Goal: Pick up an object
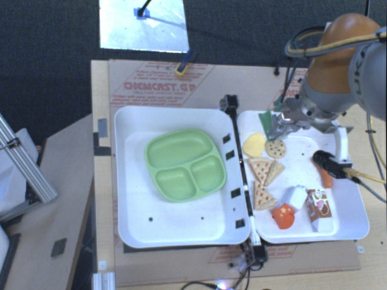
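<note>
Gripper [279,127] is low over the back of the right bin [357,222], just above the cookie [276,148] and beside the yellow wedge [254,144]; can't tell how the jaws stand from this angle. Cookie is the likely target: it looks like a light, rigid toy, flat, so little height to grab. I'd pinch across its edges, straight down. It could skid on the smooth bin floor. The carton [318,206] and tomato [283,216] near the front look bulkier and easier. Green tray [185,164] sits in the left bin [130,222].

Divided tray [181,165] in left bin [130,222]; toy foods [266,174] in right bin [357,219].
</note>
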